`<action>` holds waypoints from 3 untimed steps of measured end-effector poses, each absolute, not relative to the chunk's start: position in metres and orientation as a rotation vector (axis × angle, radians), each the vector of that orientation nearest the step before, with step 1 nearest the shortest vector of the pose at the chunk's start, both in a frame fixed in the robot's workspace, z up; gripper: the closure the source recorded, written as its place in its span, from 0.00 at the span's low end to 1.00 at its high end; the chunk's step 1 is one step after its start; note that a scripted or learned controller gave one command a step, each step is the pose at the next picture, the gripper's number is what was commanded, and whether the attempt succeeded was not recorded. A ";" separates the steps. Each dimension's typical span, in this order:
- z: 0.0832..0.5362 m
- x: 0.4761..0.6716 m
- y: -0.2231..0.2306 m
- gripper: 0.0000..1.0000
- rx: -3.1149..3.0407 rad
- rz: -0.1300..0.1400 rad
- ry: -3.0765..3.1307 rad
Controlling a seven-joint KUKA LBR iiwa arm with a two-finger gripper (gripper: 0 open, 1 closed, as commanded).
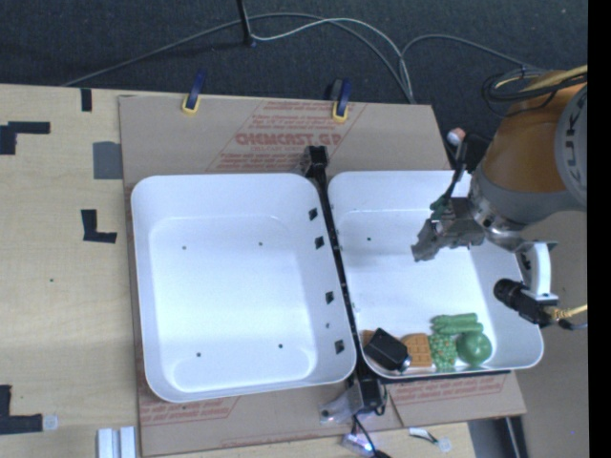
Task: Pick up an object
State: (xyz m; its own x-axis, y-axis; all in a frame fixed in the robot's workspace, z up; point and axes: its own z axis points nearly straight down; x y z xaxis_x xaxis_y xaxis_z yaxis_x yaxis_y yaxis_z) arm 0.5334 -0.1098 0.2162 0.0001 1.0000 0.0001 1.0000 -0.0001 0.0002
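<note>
Along the near wall of the right bin [401,189] lie several small objects: a black block [387,349], a tan waffle-like piece [416,349], a green studded piece [445,349], a green ridged piece [455,323] and a green ball [474,348]. My gripper [427,246] hangs over the middle of the right bin, well behind that cluster and apart from it. Nothing shows between its fingers. The angle hides how far apart they stand.
The left bin [153,198] sits beside the right one, with a black divider strip with clips [327,256] between them. Both rest on a cardboard sheet [277,132]. Cables [315,27] run over the dark floor behind the bench.
</note>
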 end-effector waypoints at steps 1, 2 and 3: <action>0.232 0.531 -0.105 1.00 2.221 0.001 2.222; 0.225 0.592 -0.115 1.00 2.221 -0.002 2.223; 0.226 0.542 -0.124 1.00 2.223 -0.001 2.220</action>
State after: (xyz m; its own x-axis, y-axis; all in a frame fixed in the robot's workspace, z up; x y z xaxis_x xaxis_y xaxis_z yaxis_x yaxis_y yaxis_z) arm 0.5418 -0.1245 0.2260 0.0013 1.0000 -0.0003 1.0000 -0.0013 -0.0006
